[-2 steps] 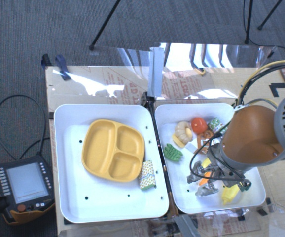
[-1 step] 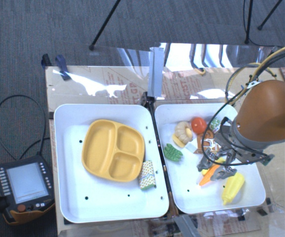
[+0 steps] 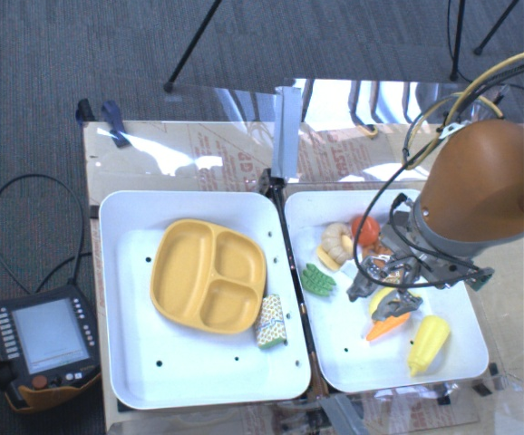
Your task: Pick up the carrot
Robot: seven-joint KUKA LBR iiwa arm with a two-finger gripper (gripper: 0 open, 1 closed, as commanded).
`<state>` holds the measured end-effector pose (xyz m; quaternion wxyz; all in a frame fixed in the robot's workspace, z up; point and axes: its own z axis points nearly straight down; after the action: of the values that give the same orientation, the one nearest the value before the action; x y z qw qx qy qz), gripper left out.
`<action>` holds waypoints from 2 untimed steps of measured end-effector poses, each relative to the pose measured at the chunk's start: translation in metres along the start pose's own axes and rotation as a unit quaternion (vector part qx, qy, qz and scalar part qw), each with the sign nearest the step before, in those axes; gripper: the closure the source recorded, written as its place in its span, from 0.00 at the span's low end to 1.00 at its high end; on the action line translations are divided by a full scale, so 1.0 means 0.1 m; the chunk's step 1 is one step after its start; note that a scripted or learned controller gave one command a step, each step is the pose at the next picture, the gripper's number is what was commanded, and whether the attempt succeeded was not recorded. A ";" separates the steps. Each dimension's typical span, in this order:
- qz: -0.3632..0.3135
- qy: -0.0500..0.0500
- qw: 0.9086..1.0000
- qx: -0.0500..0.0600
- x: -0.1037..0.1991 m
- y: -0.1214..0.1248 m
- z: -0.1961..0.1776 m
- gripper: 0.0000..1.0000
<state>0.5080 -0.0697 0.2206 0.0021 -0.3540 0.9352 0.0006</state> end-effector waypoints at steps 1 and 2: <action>-0.208 0.001 0.978 -0.004 0.64 -0.54 0.79 1.00; 0.073 0.003 0.997 -0.002 0.77 -0.38 1.34 1.00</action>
<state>0.4762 -0.1491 0.0861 -0.0011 -0.2851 0.9585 0.0022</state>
